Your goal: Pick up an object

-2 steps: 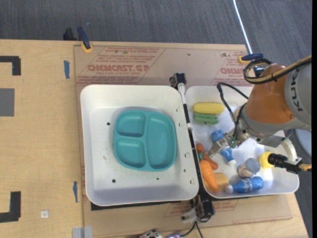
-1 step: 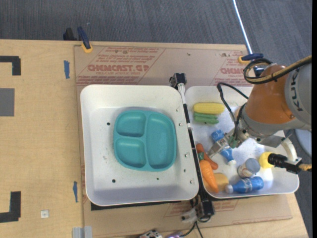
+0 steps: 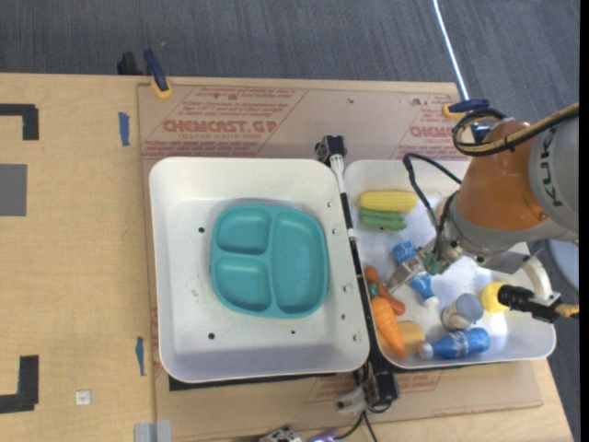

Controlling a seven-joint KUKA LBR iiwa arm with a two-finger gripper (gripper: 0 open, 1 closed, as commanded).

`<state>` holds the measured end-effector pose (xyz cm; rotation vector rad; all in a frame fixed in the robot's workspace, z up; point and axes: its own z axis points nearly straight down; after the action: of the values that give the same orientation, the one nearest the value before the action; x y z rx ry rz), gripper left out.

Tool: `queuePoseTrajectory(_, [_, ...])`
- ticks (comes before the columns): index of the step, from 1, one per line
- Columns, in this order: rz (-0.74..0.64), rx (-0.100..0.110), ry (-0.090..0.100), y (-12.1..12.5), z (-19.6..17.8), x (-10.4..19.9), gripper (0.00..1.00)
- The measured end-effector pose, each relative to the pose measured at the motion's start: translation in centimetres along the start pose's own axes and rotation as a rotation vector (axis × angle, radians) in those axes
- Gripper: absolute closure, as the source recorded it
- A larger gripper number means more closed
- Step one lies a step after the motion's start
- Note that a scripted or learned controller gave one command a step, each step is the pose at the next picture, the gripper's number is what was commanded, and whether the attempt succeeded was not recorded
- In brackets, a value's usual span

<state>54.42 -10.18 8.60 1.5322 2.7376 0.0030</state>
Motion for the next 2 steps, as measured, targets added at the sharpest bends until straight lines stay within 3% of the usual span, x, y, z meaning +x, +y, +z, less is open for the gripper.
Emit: queuePoseTrajectory(2, [0.000,0.000,0.000,0.00,0.00,0.00,0.00])
